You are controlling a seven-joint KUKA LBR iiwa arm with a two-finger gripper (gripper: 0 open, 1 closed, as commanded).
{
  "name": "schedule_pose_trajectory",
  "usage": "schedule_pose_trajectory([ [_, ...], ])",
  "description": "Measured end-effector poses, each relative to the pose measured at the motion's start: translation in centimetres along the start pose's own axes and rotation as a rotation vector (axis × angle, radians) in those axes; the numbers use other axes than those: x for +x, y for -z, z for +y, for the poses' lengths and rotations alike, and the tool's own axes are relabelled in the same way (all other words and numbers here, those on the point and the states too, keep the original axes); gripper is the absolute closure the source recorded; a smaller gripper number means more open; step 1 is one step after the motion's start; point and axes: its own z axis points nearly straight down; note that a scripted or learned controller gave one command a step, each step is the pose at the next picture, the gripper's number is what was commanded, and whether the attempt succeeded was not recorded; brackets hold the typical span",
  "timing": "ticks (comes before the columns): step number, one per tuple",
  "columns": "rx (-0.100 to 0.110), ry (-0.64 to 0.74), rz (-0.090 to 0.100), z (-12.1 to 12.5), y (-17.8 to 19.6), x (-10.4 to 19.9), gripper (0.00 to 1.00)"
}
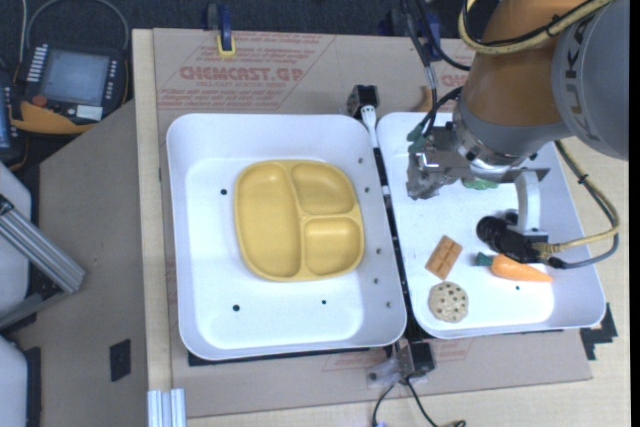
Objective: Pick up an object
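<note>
I cannot tell the gripper's (428, 177) state — risk: it descends wide of cracker (443, 256) and carrot (520, 268).

Single fixed camera above bench (300, 65), looking down at slant on both bins (190, 245); arm enters right.

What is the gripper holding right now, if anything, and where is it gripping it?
It cannot be told. The gripper hangs over the right bin, and nothing visibly sits between its fingers.
</note>
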Motion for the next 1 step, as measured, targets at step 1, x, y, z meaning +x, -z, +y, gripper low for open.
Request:
schedule_pose_trajectory([
  [1, 0.0, 0.001, 0.0, -1.61, -1.2, 5.36, 1.0],
])
